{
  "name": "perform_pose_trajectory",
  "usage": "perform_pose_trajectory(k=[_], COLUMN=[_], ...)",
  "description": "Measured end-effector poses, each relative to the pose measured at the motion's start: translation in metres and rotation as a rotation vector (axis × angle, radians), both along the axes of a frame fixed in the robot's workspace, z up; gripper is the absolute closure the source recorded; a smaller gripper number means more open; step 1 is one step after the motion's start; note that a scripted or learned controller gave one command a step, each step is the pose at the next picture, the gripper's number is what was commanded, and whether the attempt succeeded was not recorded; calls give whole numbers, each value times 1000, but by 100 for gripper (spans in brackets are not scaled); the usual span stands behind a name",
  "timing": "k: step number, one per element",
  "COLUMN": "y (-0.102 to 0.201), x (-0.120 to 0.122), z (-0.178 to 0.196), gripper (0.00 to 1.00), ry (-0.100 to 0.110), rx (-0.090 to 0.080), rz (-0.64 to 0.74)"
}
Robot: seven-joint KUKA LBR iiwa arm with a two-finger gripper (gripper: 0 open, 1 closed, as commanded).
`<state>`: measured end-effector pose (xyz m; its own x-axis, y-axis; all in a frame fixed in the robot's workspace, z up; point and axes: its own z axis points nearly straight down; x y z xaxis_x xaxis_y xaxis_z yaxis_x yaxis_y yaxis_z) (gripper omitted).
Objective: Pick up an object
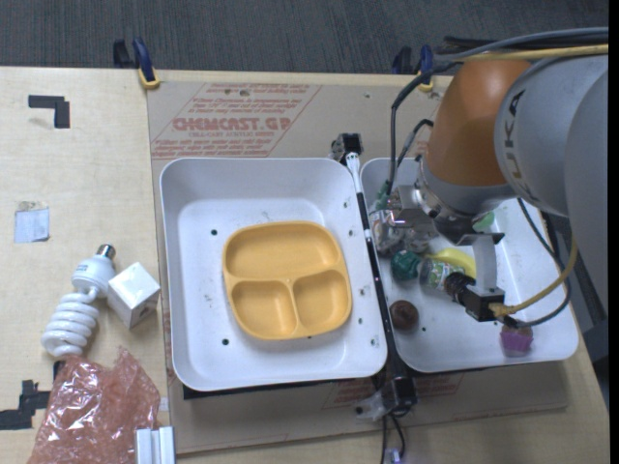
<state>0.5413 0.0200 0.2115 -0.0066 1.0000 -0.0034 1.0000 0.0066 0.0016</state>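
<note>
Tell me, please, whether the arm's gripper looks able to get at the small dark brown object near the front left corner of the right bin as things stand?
Probably yes. The dark brown object lies by itself on the right bin's floor with nothing over it, and the gripper hangs over the same bin, just behind it.

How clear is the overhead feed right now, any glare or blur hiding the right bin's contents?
Camera view: even lighting, no strong glare; the yellow tray in the left bin is sharp. The arm looms close and soft, covering much of the right bin; items beneath it are small and cluttered.
</note>
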Motion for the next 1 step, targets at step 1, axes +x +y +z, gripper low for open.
perform_pose_trajectory(k=[1], y=[0], x=[1], z=[10], gripper=[100], ry=[-1], rx=[-1], rz=[2])
